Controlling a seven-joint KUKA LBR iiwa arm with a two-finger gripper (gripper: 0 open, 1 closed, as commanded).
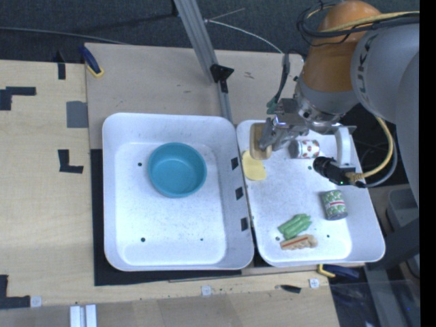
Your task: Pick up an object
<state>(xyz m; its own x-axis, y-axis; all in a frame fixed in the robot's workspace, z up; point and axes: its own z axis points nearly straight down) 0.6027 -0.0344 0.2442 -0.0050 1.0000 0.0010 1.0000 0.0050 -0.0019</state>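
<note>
My gripper (271,136) hangs low over the far left corner of the right bin (361,251). A tan block (257,142) stands right against its left side; whether it is gripped I cannot tell. Just in front of the block lies a pale yellow piece (255,169). A small red-and-white can (304,148) lies just right of the gripper. Further forward in the same bin are a green patterned can (334,204), a green pea pod (294,225) and a bread-like toy (298,242).
The left bin (122,244) holds a blue bowl (177,169). A grey metal pole (201,36) slants down to the gap between the bins. The arm's wrist, with cables and a black connector (328,168), overhangs the right bin's far side.
</note>
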